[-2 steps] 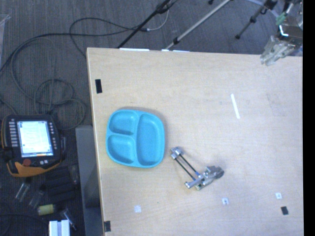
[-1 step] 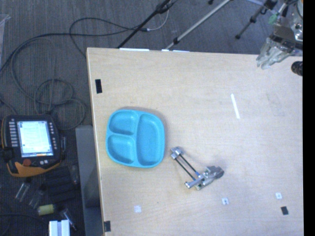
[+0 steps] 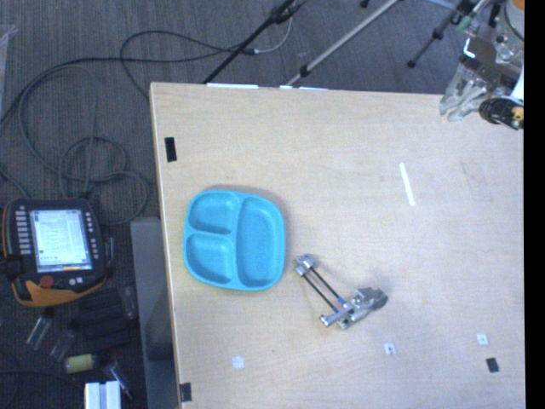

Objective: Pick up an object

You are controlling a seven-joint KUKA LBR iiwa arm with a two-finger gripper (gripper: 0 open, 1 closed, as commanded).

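Metal clamp [image 3: 341, 295] far from tool [image 3: 460, 105]

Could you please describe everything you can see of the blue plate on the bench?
The blue plate is a light blue, rounded-square tray that looks like plastic, divided by raised ridges into three compartments: two smaller ones on the view's left side and one long one on the right. It lies flat and upright on the pale wooden bench top, toward its left part. A metal clamp-like tool lies close to its lower right corner, apart from it.
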